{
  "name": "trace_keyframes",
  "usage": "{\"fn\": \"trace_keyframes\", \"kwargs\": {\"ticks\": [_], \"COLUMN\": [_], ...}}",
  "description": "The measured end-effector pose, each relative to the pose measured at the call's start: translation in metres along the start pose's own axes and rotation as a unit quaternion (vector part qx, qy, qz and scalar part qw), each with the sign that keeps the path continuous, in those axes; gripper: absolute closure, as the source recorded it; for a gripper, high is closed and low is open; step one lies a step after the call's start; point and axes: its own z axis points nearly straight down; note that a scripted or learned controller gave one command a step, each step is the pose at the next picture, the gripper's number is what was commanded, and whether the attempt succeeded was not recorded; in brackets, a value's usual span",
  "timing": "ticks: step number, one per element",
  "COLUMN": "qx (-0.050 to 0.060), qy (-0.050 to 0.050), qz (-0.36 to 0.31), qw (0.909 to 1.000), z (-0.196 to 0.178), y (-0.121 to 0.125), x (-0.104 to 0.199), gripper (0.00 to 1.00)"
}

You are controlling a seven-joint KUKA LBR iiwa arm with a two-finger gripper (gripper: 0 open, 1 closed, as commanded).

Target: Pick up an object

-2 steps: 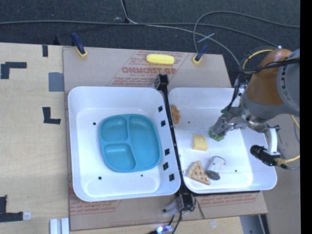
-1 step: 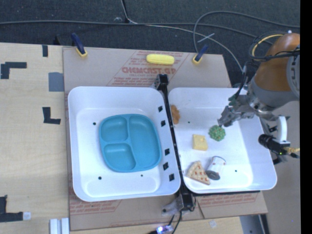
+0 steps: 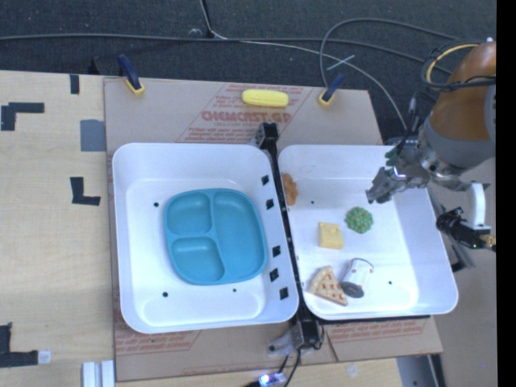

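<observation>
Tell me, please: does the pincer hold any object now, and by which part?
Nothing is seen between the fingers of the pincer; it hovers above the right bin, near the broccoli.

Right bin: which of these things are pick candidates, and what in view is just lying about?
Candidates in the right bin:
broccoli floret
cheese cube
pizza slice
small grey and white can
orange piece by the divider

Lying about:
blue divided plate in the left bin
yellow piece on the cardboard
</observation>
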Motion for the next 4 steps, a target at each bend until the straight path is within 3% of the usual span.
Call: {"fn": "trace_keyframes", "kwargs": {"ticks": [1,4], "qx": [0.002,0.002], "qy": [0.0,0.001], "qz": [-0.002,-0.003], "qw": [1.0,1.0], "z": [0.009,-0.011], "y": [0.0,0.004], "x": [0.052,0.197], "gripper": [1.0,1.0]}}
